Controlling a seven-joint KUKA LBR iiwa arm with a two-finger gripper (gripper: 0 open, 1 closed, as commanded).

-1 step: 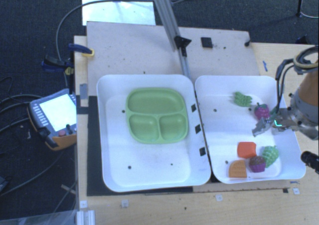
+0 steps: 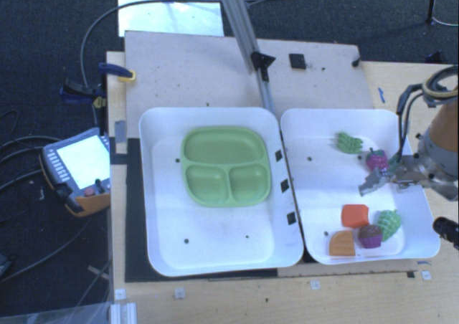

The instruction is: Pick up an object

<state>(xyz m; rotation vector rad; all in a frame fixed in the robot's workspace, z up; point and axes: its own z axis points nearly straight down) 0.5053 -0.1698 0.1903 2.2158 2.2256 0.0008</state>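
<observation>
Hovering over the right bin (image 2: 315,125), the gripper (image 2: 374,185) is hanging near a purple toy (image 2: 376,160); its grip state I cannot tell.

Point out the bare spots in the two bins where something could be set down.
Left bin: open floor in front of the green divided plate. Right bin: open floor on the side by the centre divider. Crowded: its far side, around the claw, purple toy, orange block and green toy.

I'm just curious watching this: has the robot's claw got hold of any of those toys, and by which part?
It cannot be told. The gripper sits low in the right bin, just beside the purple toy, but the view does not show anything between its fingers.
</observation>
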